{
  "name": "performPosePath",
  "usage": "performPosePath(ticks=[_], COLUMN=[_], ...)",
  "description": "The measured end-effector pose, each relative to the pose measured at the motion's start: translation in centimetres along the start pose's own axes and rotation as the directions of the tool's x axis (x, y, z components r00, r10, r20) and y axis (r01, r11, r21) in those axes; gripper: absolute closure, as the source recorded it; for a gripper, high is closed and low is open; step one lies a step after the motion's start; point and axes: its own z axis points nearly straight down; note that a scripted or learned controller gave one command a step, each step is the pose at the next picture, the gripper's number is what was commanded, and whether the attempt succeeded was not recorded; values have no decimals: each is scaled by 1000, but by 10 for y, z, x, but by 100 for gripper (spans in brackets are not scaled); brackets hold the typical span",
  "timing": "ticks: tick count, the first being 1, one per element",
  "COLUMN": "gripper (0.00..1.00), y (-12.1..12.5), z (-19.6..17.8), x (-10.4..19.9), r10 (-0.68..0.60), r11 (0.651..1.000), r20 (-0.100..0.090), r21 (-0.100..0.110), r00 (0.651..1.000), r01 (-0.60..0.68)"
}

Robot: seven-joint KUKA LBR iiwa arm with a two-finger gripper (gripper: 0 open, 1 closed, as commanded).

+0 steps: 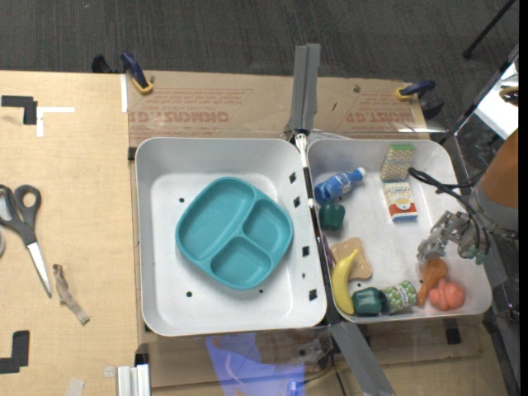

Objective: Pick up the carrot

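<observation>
At the right edge the arm [505, 176] was cut off; the gripper [441, 239] covered the carrot's [431, 277] top.

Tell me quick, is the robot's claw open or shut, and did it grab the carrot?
Gripper: just above the carrot in the right bin; whether it is open, shut or gripping cannot be told.

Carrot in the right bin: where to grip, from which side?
Grip the carrot at mid-body, coming from above, fingers closing across its narrow width. It lies slanted, lower end wedged between the pink toy and green can, so the upper half by the gripper looks freer.
</observation>
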Motion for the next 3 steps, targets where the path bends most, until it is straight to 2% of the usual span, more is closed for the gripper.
performPosePath(ticks=[1,2,3], gripper=[100,100,100], y=[21,15,43], z=[-109,-197,-149], x=[2,0,66], r10=[-172,-338,-502], r11=[985,941,865], r20=[-1,0,-3], r21=[0,-1,-3], r00=[985,941,865], r01=[172,338,502])
